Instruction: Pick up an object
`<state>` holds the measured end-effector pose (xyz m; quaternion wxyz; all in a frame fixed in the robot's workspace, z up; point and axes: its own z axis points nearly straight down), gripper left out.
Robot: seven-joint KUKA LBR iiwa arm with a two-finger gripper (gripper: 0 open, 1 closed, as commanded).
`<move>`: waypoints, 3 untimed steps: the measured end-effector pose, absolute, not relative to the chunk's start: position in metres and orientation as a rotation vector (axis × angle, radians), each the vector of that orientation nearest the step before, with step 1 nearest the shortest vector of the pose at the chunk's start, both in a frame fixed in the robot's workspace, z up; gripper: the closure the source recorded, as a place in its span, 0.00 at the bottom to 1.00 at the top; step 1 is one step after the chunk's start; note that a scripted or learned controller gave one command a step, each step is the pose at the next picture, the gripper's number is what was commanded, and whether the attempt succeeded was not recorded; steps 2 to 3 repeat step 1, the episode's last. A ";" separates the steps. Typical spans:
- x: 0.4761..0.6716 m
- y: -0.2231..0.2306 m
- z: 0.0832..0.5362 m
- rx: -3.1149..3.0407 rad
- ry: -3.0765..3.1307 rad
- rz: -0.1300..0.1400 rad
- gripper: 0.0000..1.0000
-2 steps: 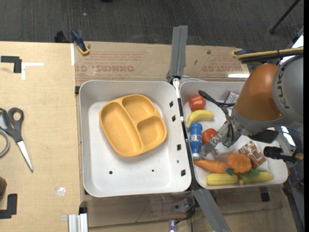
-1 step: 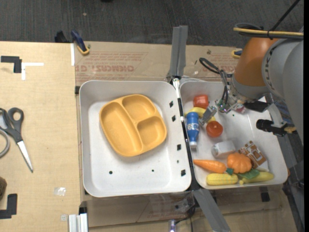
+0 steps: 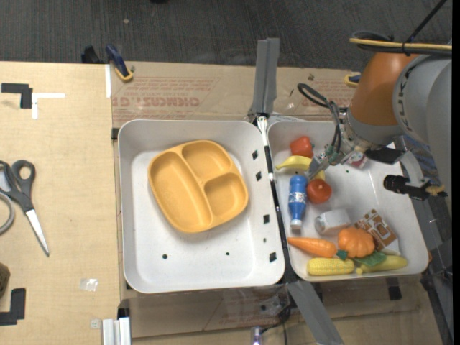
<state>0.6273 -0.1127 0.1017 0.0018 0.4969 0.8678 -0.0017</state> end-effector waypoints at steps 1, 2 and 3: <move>0.659 -0.052 0.192 1.745 2.610 -0.002 1.00; 0.659 -0.052 0.192 1.745 2.610 -0.002 1.00; 0.659 -0.052 0.192 1.745 2.610 -0.002 1.00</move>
